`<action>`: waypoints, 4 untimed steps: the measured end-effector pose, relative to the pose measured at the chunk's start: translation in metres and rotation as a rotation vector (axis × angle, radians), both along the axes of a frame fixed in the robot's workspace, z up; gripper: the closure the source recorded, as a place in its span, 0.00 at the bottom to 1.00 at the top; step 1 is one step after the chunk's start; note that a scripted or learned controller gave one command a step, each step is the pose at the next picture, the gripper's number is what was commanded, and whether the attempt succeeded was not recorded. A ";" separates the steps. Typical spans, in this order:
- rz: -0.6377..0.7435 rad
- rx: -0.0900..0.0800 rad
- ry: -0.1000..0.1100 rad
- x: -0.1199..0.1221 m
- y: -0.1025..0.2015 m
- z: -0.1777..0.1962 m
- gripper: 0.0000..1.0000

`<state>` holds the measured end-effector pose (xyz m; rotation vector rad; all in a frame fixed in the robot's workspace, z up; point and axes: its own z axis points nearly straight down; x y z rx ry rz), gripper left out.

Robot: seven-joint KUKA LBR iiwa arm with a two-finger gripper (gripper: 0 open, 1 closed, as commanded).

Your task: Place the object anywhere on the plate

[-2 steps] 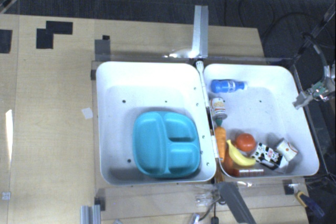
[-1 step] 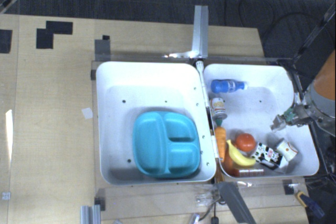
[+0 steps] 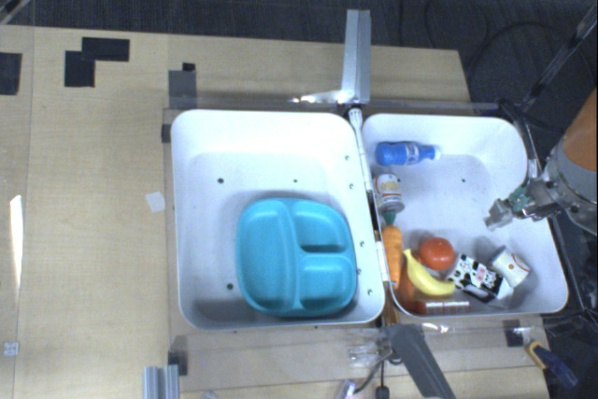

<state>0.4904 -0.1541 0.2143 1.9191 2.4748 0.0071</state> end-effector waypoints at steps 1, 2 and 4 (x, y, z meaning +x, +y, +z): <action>-0.277 0.002 0.004 0.013 -0.052 0.001 1.00; -0.376 0.004 0.005 0.100 0.016 0.027 1.00; -0.193 0.001 0.004 0.136 -0.046 0.005 1.00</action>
